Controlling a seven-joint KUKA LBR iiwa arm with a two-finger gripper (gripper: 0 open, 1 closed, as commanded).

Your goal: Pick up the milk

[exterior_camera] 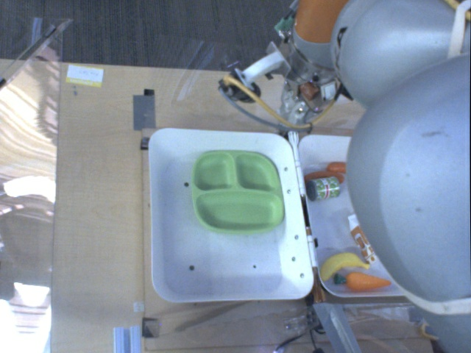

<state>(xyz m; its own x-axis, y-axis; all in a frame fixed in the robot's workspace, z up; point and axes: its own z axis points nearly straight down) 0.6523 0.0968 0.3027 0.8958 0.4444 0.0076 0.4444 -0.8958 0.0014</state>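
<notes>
White plastic makes up both shallow bins on the wooden bench [96, 197]. The left bin [158, 219] holds a green divided plate [237, 191] with three compartments, lying flat in the far half of the bin, towards its right side. The right bin [324, 149] is largely hidden under the grey arm [412, 197], which reaches in from the right and covers most of that side.

Along the left strip of the right bin that can be seen, an orange-red item [330, 170] lies farthest back, too hidden to name. Just on its near side a small can [324, 189] with a green label rests on its side. Nearer still, a sliver of white box with orange-brown print [360, 245] pokes out from under the arm; it may be the milk carton, though too little shows to be sure. At the near end lie a banana [340, 262] and a carrot [364, 282], touching each other.

The gripper [296, 112] hangs below the orange band [324, 9], over the bench just beyond the far rims where the two bins meet, well apart from the white box. Whether it is released or clenched cannot be told from this angle, and nothing can be seen in its grasp. A yellow cable [254, 98] loops out to its left.

On the bench far to the left sits a yellow label [85, 74].
</notes>
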